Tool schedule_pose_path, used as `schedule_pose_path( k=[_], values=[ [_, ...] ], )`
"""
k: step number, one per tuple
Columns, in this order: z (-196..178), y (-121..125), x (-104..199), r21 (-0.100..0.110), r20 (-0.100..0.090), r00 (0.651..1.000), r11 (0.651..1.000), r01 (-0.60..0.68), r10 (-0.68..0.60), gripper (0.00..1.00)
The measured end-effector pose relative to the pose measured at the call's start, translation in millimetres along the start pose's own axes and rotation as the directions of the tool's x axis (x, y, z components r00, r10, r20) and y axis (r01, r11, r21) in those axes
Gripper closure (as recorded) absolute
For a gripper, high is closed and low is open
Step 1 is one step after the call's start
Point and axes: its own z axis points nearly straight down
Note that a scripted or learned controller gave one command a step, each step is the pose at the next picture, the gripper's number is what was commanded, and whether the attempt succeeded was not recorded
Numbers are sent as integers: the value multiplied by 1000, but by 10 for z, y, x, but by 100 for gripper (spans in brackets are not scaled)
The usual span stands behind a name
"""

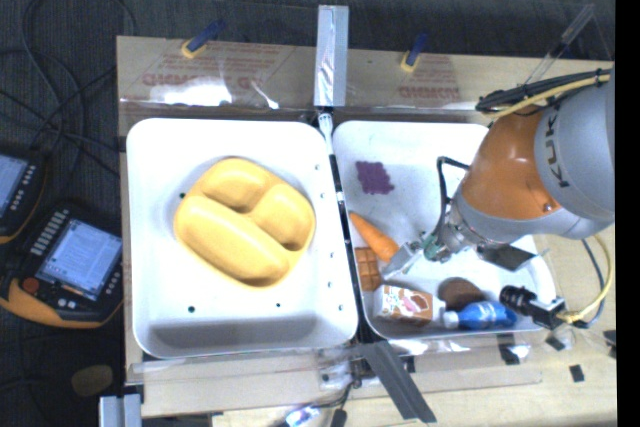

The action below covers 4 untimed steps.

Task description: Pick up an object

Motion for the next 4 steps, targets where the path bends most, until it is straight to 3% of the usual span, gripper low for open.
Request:
schedule_pose_path(
  k=[1,2,3,4],
  values=[
    [38,569,-196,-8,5,1000,1000,16,-16,0],
    [50,1112,-409,-5,3,951,951,-308,308,0],
    [-187,1512,-486,4,2,970,970,-244,244,0],
    [-264,1478,-472,20,3,970,970,-241,241,100]
  ],
)
